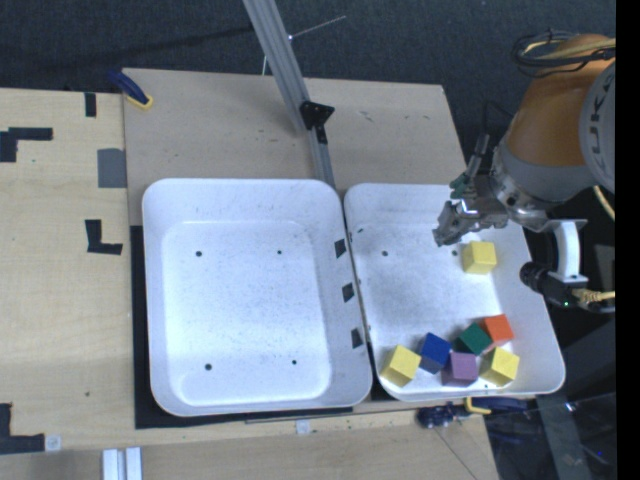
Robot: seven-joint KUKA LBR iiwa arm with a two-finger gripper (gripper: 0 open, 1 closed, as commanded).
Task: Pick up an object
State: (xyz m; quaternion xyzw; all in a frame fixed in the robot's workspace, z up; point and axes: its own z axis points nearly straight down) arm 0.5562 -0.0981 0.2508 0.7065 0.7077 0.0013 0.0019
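My gripper point(452, 225) hangs over the upper right part of the right bin point(400, 268), with nothing visible between its fingers. A yellow cube point(480, 257) lies just below and to the right of it, apart from the fingertips. Along the bin's front edge sits a cluster of cubes: yellow point(401, 365), blue point(435, 350), purple point(463, 367), green point(473, 339), orange point(497, 328) and another yellow point(504, 366).
The left bin point(240, 288) stands beside the right one, with a raised divider between them. A grey metal pole point(285, 58) slants in from the top to the bins' back edge. The orange-banded arm point(560, 118) fills the upper right.
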